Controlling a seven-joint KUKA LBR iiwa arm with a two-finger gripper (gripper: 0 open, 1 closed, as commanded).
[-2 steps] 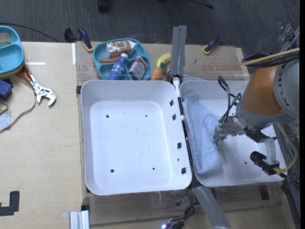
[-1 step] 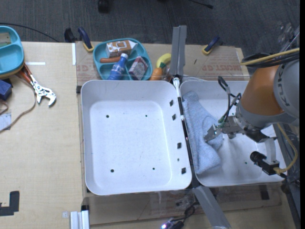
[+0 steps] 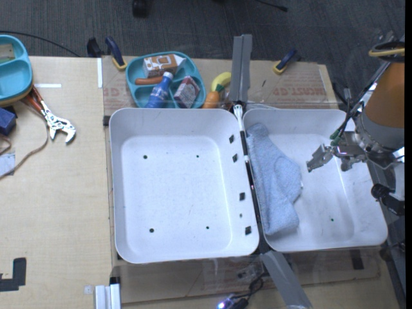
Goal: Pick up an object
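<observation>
Lying left of claw (image 3: 329, 158): cloth (image 3: 273, 179)

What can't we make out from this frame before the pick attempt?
- Gripper, camera view: too small and slanted to tell the finger state.
- Grey cloth in the right bin: its folds hide whatever may lie beneath.
- Teal tray behind the bins: items too small to identify; labels unreadable.
- Arm: cut off by the right edge.
- Second teal tray: cut off by the left edge.

Grey cloth (image 3: 273, 185) in right bin (image 3: 335, 227)
</observation>
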